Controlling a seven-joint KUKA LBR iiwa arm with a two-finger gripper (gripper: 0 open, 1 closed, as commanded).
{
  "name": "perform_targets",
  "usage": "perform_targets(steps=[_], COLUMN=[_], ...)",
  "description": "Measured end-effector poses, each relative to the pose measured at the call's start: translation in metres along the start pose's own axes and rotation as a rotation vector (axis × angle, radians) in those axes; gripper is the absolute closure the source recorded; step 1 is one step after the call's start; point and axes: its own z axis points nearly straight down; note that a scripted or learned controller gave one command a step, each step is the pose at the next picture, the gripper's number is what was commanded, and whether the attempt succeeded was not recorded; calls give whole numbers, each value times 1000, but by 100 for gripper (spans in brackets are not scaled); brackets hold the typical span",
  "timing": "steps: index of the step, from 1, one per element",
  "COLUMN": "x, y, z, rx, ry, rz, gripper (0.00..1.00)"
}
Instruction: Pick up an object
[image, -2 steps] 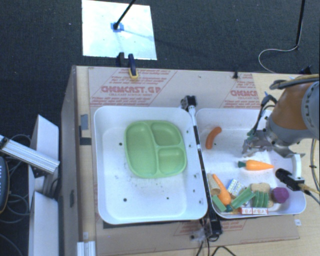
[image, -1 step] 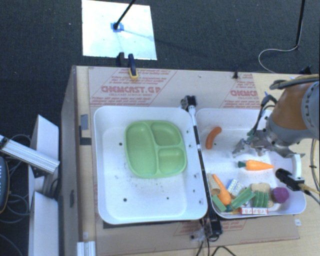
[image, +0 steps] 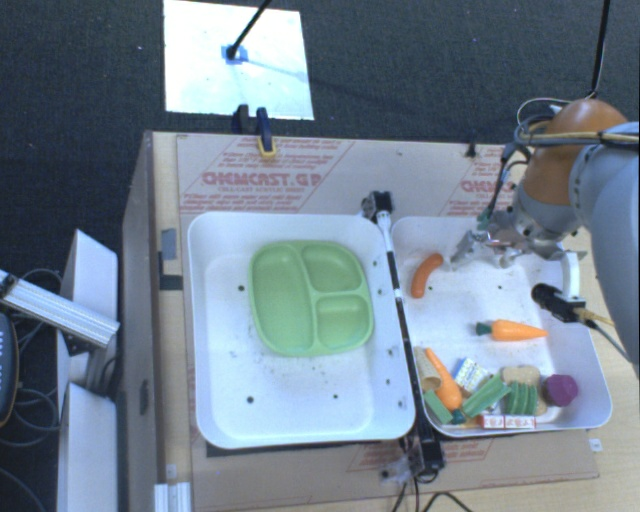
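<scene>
While the arm hangs over the far right, nearest stuff first: front edge of the right shallow white plastic bin (image: 590, 400) has a pile of toy food. From left: a small orange carrot piece (image: 443, 378) lying diagonal, green bean-like pieces (image: 492, 392) bunched beside it, a tan biscuit-shaped piece (image: 520, 377) touching the greens, a purple round item (image: 561, 388) at the right end. Flat red/white printed label (image: 508, 422) sits at the bin's front rim under the greens.

Mid bin: orange toy carrot w/ green top (image: 512, 330) lying flat, tip pointing right, apart from the pile. Further back, near the divider: orange-red sausage-shaped piece (image: 426, 275), tilted, alone.

Left shallow white plastic bin (image: 215, 400) holds a light green three-compartment plastic tray (image: 310, 298), flat, roughly central.

Far right: gripper (image: 478, 245) low over the back of the right bin, right of the sausage, not touching it afaict. Nothing visible between fingers; open vs closed — can't tell, too blurry.

Behind bins: brown board surface w/ red print (image: 270, 175), black/yellow clamp (image: 262, 130) at its far edge.
</scene>
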Motion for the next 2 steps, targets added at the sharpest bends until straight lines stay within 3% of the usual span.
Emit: perform_targets(steps=[1,2], x=[-26,-41], y=[6,-44], z=[-1,0], rx=[-1,2], ry=[-1,0], rz=[2,3], gripper=[0,0])
